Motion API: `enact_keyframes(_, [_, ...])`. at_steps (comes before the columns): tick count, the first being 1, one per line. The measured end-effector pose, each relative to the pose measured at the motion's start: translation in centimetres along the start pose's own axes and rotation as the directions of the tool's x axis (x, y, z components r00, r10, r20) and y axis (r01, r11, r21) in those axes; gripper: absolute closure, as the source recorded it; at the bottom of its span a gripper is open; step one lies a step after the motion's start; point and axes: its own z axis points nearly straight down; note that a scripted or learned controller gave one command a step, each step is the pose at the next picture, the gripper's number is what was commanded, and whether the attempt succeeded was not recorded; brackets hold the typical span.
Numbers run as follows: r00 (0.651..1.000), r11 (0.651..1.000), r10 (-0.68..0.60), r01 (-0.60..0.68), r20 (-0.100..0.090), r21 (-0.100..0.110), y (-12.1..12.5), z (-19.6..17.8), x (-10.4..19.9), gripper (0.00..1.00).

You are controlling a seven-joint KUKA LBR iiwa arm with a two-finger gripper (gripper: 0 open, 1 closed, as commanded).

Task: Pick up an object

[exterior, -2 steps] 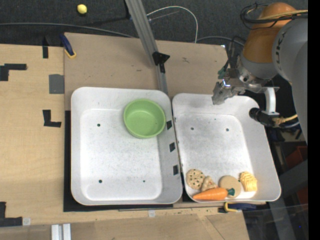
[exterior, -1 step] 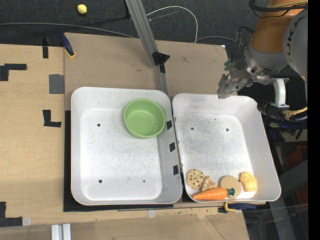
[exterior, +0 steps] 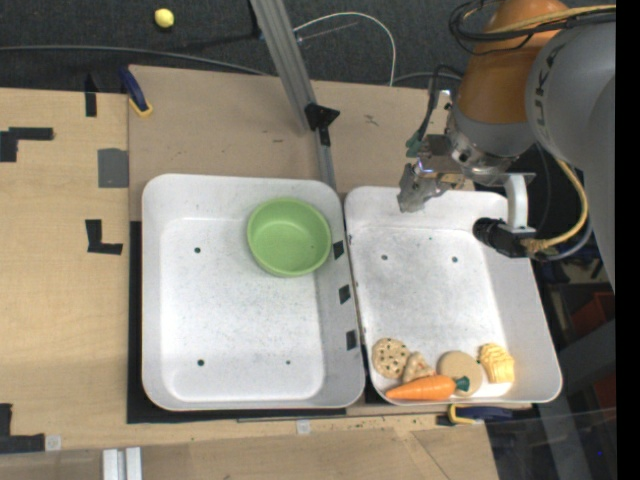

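Gripper (exterior: 414, 196) hangs over the far left corner of the right bin (exterior: 440, 268); finger spacing cannot be determined. Carrot (exterior: 428, 388), cookie (exterior: 389, 356) and other toy foods lie along the near edge of that bin. Green bowl (exterior: 289, 236) sits in the left bin (exterior: 190, 298), far side.

- Light even and fairly bright, coming from overhead; no hard shadows.
- Two white bins (exterior: 240, 388) read near blown-out on their rims, faint speckle visible on the floors.
- Green bowl (exterior: 288, 236) casts a soft, thin shadow at its lower edge.
- Orange band (exterior: 505, 58) shows a mild sheen.
- Desk (exterior: 60, 268) sharp enough; overall picture slightly grainy, low resolution.
- Dark floor at the top underexposed.
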Motion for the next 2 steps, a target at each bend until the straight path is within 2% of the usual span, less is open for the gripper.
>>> enact_keyframes(2, [1.000, 1.000, -0.002, 0.002, -0.001, 0.000, -3.9, -0.9, 11.3, 1.00])
